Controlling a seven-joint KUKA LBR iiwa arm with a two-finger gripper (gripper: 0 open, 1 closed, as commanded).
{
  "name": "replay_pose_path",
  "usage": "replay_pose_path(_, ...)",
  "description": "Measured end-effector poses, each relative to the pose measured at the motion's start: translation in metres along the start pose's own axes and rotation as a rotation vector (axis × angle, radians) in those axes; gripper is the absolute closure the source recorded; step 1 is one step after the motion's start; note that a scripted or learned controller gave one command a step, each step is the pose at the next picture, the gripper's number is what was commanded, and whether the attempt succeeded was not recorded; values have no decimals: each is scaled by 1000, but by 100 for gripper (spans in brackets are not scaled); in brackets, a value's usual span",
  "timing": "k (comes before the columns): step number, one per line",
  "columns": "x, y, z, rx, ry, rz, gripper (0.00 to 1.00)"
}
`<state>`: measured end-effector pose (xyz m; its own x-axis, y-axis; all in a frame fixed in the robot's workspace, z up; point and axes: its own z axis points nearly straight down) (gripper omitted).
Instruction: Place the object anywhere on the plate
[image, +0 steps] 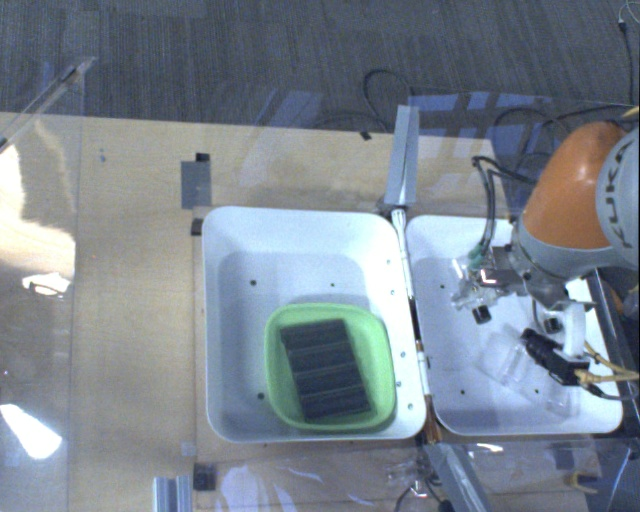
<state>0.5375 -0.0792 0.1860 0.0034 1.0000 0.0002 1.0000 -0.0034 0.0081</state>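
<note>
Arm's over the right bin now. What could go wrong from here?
1. The dark ribbed object already lies on the green plate in the left bin; another reach there could knock it off.
2. The gripper hangs low in the right bin, beside a faint clear item it may bump.
3. Loose cables by the wrist could snag on the bin wall.

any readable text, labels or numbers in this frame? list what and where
"KU": vertical dark letters on the grey arm casing at the right edge, cut off by the frame.
Green plate, dark ridged object on it, white bins: no markings legible.
</note>
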Motion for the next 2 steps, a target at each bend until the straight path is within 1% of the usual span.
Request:
replay_pose_path(1, 82, -36, -16, 3, 1, -137, 100)
replay_pose_path(2, 90, -48, -46, -1, 0, -340, 100)
